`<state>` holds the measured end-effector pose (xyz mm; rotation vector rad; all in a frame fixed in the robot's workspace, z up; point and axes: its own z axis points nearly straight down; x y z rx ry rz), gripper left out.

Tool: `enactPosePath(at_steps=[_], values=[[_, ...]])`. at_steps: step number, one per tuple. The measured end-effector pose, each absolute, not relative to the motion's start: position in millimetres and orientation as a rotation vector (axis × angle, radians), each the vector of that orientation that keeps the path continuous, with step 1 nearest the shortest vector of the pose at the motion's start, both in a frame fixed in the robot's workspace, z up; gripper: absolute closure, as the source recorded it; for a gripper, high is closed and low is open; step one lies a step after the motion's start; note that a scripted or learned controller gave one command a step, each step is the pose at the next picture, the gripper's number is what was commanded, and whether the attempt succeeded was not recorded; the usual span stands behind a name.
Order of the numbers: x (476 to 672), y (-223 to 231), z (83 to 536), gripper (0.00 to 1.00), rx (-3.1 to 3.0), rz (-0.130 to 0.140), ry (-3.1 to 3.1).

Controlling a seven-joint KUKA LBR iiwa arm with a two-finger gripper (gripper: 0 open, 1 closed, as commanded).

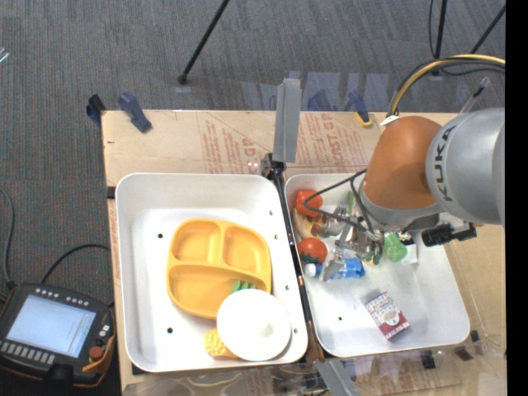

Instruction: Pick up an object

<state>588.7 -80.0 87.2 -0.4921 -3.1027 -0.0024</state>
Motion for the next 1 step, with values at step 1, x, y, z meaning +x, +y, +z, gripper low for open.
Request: enactPosePath(at_steps=[1], values=[[593.2,-135.4,88.2,0.00,-0.202,-0.001,-3.138]])
